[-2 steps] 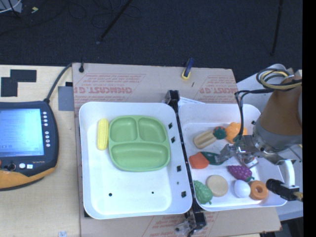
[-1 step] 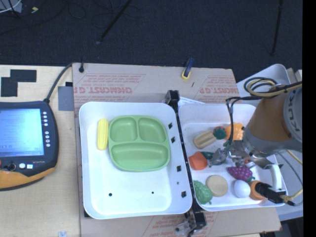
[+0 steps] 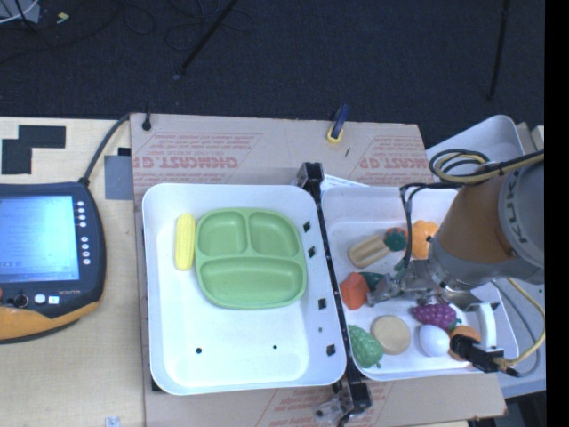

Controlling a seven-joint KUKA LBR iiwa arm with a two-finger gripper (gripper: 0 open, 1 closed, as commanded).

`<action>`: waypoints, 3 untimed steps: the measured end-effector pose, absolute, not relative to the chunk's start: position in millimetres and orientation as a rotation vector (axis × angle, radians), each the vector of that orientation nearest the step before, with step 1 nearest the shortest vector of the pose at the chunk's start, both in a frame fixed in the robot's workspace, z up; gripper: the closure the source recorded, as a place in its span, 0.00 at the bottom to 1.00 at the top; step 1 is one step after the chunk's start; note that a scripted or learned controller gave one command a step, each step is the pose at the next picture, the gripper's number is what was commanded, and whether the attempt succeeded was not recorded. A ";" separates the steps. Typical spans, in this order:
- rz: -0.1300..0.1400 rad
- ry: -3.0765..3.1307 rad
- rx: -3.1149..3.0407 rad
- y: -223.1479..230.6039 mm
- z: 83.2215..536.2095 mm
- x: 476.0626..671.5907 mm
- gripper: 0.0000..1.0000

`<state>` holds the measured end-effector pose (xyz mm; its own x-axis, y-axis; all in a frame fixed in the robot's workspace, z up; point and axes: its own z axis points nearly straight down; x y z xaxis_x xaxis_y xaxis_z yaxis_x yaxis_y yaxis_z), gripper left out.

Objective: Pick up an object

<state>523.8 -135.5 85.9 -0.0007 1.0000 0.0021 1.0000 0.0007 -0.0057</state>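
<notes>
The right bin [image 3: 356, 205] holds several toy foods. My gripper [image 3: 384, 286] is low over its middle, just right of a red pepper-like piece [image 3: 353, 290] and above a round tan biscuit [image 3: 390, 334]. Purple grapes [image 3: 434, 312] lie beside the wrist, with a white egg [image 3: 434, 340] below them. A tan bread roll [image 3: 366, 250], a green-topped carrot [image 3: 396, 237] and an orange [image 3: 425, 231] lie toward the back. A green leafy piece [image 3: 364, 346] sits at the front left corner. I see nothing lifted by the gripper.
The left bin [image 3: 169, 345] holds a green divided plate [image 3: 250, 258] and a yellow corn cob [image 3: 184, 240]. A divider ridge [image 3: 322, 265] separates the bins. A teach pendant [image 3: 44, 256] lies on the bench at the left. The arm's body [image 3: 484, 229] covers the right bin's right side.
</notes>
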 end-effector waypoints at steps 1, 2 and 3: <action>0.003 -2.211 -2.224 -137.4 97.7 523.7 1.00; 0.000 -2.221 -2.221 -138.8 143.0 531.9 1.00; -0.003 -2.224 -2.222 -139.1 205.2 537.5 1.00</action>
